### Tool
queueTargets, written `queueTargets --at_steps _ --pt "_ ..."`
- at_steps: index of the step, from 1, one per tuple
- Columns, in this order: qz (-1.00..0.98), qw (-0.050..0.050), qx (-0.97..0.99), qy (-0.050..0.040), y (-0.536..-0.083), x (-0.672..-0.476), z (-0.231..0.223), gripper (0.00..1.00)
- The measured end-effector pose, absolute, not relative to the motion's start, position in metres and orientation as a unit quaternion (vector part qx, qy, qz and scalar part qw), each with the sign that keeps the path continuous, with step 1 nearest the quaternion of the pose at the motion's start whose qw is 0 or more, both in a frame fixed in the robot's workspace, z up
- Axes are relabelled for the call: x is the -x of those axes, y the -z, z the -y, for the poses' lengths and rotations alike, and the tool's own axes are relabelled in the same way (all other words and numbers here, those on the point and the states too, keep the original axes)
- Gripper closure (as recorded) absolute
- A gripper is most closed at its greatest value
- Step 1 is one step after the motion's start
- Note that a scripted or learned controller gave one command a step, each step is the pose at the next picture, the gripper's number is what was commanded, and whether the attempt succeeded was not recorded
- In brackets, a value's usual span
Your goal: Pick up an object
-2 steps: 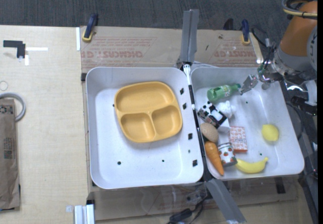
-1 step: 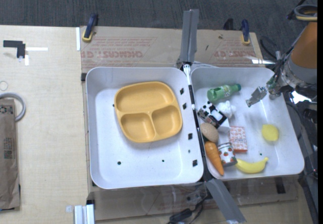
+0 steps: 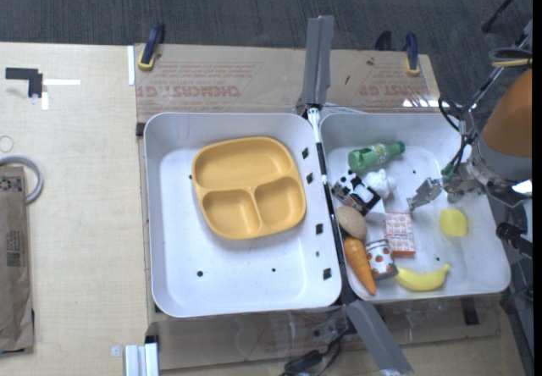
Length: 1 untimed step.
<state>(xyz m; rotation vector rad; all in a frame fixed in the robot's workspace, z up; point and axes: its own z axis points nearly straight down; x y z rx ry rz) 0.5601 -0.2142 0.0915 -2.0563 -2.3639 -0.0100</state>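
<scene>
Arm (image 3: 512, 124) cut off at right edge. Gripper (image 3: 426, 194) spread, holding nothing, above right bin (image 3: 487, 281) near lemon (image 3: 454, 223), carton (image 3: 399, 235).

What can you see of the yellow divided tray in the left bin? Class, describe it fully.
The yellow divided tray looks like matte plastic, a rounded rectangle with three compartments: one long one along the far side and two smaller ones nearer the camera. It lies flat and open side up, slightly rotated, on the floor of the left bin, toward its far half. Nothing lies in it or touches it.

matt, perhaps plastic yellow tray (image 3: 249, 188)
</scene>
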Motion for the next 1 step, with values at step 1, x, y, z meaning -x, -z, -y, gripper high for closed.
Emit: queueTargets --at_steps 1 --pt "0.757 0.004 0.654 0.0030 -0.0919 -0.5129 0.2155 0.00"
